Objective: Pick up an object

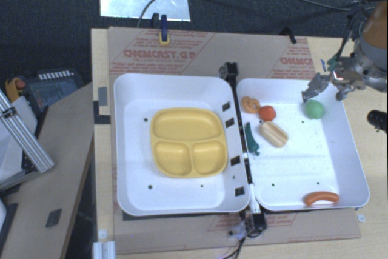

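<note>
In the right bin [339, 154] lie a green ball [313, 109], a red tomato [267, 112], an orange piece [250, 104], a tan bun [274, 134], a dark green strip [250, 139] and an orange sausage [321, 198]. My gripper [327, 91] hangs over the bin's far right corner, just above and behind the green ball. Its fingers [311, 90] are spread open, and nothing sits between them. The arm comes in from the right edge.
The left bin [130, 130] holds a yellow three-compartment tray [185, 141]. A black divider strip [236, 130] runs between the bins. A blue clamp [163, 27] and cables sit behind the bins. Grey equipment stands at the left.
</note>
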Controlling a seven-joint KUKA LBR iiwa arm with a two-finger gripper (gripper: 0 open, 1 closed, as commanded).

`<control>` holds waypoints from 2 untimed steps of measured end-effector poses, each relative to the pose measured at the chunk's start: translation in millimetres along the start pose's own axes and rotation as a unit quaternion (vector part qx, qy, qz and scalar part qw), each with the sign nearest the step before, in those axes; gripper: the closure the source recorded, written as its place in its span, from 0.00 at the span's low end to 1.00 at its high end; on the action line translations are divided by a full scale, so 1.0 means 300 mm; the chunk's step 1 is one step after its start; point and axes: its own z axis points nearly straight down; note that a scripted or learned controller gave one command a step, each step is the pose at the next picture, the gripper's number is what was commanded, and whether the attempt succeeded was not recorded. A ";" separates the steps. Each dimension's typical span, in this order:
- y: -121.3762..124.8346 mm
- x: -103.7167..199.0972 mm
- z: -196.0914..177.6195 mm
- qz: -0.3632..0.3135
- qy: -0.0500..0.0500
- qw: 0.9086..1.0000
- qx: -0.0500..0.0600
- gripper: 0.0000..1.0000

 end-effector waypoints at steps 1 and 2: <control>0.014 0.001 0.140 0.001 0.000 1.000 0.001 0.00; 0.004 0.011 0.281 0.001 0.000 1.000 0.002 0.00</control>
